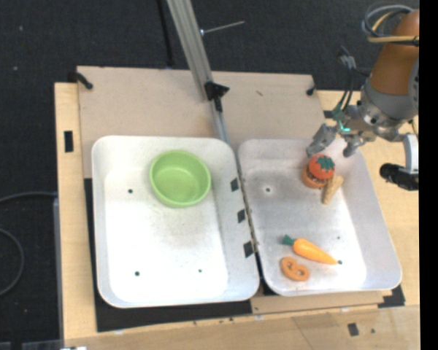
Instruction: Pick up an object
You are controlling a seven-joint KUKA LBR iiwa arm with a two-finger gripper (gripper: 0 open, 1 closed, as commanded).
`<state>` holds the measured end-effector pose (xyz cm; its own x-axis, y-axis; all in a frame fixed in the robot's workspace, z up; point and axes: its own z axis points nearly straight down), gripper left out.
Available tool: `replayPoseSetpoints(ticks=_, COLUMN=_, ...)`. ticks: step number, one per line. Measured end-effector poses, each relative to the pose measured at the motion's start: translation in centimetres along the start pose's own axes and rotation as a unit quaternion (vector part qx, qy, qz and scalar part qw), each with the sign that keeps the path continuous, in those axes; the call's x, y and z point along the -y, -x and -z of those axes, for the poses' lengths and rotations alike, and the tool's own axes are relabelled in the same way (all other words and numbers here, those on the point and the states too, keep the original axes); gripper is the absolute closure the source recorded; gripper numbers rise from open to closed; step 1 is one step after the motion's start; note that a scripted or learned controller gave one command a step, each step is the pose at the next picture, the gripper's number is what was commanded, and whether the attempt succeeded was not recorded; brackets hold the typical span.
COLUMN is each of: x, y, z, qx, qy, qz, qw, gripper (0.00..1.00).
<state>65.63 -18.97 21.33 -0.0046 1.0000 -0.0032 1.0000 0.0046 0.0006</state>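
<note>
Orange-and-red toy tomato [320, 170] lay just below the gripper [334, 144], a touch toward its left finger, with nothing yet between the fingers [319, 141], which stood spread and released, straddling the space above the green-capped top. Sat roundish, so no long axis to align with; any jaw heading judged workable. Touching or just beside the tomato, on the side away from the left finger, leaned a tan stick-like piece [331, 189], long axis running down and slightly leftward from the gripper; judged the chief obstacle, liable to be nudged or caught by the right finger on a straight descent. Well below the gripper, near the lower rim of the same right-hand bin [365, 268], lay a toy carrot [312, 251], long axis roughly crosswise with the tip pointing right, and just below it an orange slice-shaped piece [295, 269]; both well apart from the tomato. Bin rim ran close behind and to the right of the gripper, leaving little room on that side; open white floor spread to the left of the tomato. Far to the left, in the other bin [117, 268], sat a green bowl [179, 179], clear of the coming move.
</note>
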Motion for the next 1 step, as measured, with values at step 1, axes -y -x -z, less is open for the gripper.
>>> replayPoseSetpoints(ticks=1, x=-0.7, y=-0.06, z=-5.93, qx=0.0, qy=-0.002, qz=0.0, qw=1.0, gripper=0.0)
